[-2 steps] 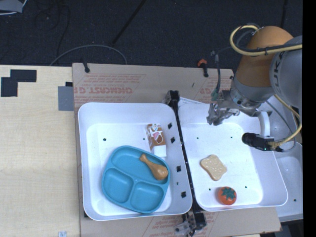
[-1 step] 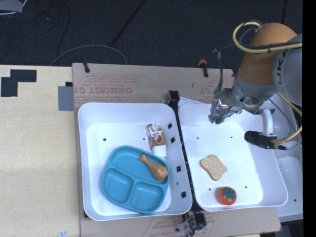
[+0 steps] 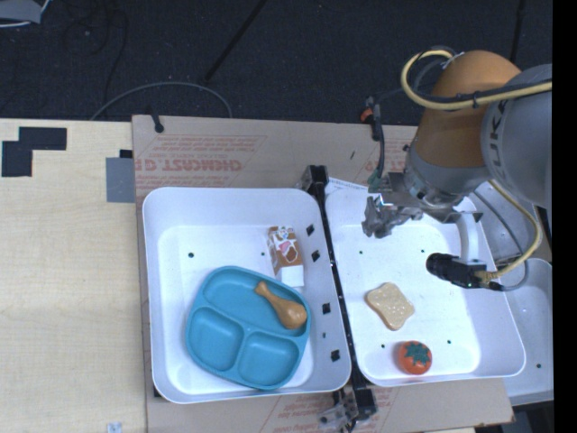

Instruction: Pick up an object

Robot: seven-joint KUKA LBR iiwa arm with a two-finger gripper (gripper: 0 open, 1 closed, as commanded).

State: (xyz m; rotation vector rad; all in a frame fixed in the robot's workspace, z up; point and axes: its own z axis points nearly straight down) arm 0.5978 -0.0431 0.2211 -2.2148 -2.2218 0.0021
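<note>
My gripper [image 3: 380, 221] hangs over the back left part of the right bin [image 3: 505, 336], and nothing shows between its fingers. A slice of toast [image 3: 390, 305] lies in that bin, in front of the gripper and apart from it. A red tomato [image 3: 414, 357] sits near the bin's front edge. In the left bin [image 3: 167, 242] a blue divided plate [image 3: 234, 341] carries a toy chicken drumstick [image 3: 282, 305]. A small brown and white packet [image 3: 286, 247] lies just behind the plate.
A black divider rail [image 3: 326, 269] runs between the two bins. Brown cardboard [image 3: 225, 156] lies under and behind the bins. The pale bench top [image 3: 63, 287] stretches to the left.
</note>
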